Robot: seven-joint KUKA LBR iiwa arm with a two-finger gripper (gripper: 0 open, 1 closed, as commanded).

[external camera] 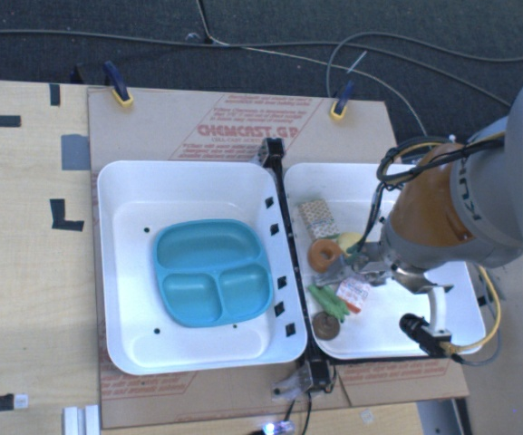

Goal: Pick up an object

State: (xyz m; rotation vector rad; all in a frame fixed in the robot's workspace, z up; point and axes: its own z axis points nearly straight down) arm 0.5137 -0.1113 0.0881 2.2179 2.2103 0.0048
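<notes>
Over the right bin (479, 320), the hand (367, 268) dips toward clustered small objects (326, 259) near the divider, apparently lining up a pick; its grip cannot be made out. A blue tray (213, 271) occupies the left bin (116, 243).

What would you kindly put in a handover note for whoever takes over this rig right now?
Gripper: low in the right white bin, among the small objects at its left side. From this angle it cannot be judged whether anything is gripped.

Objects: all in the right bin, near the divider: a grey speckled block, an orange ring-shaped piece, a yellow-green piece, a white and red packet, a green stick-like piece and a brown round piece. The left white bin holds a blue three-compartment plastic tray.

Done: the arm has reached the cluster.

Left: secure one object and lift it clear.
</notes>
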